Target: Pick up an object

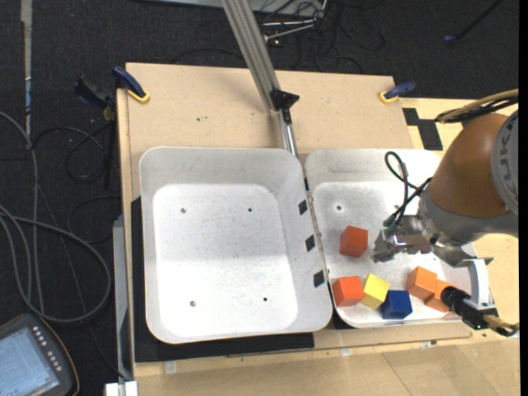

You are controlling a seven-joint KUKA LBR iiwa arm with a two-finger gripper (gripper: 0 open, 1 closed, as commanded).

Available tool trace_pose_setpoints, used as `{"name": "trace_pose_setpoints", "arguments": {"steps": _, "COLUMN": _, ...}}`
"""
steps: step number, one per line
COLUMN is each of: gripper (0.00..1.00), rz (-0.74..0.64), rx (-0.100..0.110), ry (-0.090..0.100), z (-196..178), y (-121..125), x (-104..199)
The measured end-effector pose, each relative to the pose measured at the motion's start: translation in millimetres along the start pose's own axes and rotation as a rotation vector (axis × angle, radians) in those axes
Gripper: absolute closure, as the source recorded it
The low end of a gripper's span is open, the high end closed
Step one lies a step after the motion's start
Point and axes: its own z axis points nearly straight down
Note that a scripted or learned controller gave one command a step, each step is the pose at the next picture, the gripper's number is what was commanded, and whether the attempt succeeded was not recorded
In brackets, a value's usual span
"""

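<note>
Claw (pixel 384 248) sits low in the right bin (pixel 326 167), honestly can't tell what state it's in. Orange-red cube (pixel 354 241) is just to its left, not touching. Yellow cube (pixel 375 290) and blue cube (pixel 397 304) sit below it.

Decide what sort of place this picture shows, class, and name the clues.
Probably a robotics lab: a grey and orange robot arm reaches over white bins clamped to a wooden bench, with cables on the floor.
</note>
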Motion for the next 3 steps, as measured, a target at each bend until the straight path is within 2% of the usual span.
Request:
{"name": "trace_pose_setpoints", "arguments": {"steps": 1, "gripper": 1.0, "rz": -0.001, "rx": 0.0, "ry": 0.0, "z": -49.6, "y": 2.4, "x": -0.2}}
{"name": "trace_pose_setpoints", "arguments": {"steps": 3, "gripper": 1.0, "rz": -0.005, "rx": 0.004, "ry": 0.002, "z": -64.5, "y": 55.7, "x": 75.2}}
